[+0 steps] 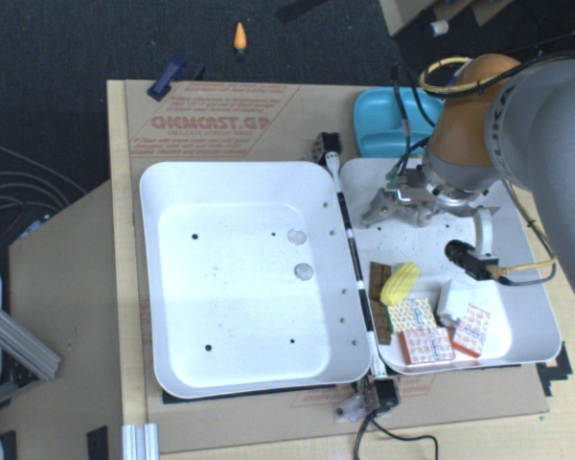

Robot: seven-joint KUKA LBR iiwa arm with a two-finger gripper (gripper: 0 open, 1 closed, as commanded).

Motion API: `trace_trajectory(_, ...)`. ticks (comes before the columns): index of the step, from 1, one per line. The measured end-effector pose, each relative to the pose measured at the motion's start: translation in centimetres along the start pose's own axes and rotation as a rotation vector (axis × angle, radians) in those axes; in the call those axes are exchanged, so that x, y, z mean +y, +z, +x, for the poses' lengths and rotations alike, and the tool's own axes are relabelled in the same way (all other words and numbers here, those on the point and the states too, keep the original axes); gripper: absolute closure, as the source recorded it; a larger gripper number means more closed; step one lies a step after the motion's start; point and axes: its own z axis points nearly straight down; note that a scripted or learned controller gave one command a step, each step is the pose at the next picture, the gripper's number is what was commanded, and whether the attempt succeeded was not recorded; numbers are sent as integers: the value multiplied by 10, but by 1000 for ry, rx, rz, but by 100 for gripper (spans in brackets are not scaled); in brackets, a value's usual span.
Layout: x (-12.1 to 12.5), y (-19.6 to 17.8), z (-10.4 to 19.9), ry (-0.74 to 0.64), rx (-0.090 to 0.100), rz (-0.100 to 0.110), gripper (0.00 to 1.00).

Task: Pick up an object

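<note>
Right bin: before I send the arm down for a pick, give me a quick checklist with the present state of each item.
1. Objects to pick are in the right bin: ok. A yellow object, patterned packets and a white block lie clustered at its near end.
2. Tool is over the right bin: ok, above its far end.
3. Tool is lined up over an object: not ok. The cluster lies nearer the camera than the tool.
4. Tool is free of any object: cannot tell.
5. Objects are separated enough for a clean grasp: not ok. The packets touch or overlap.
</note>
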Motion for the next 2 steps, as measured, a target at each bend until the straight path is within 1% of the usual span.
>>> trace_trajectory(1,23,-101,68,-1,0,-4,0)
trace_trajectory(2,34,-101,14,1,-2,-5,0)
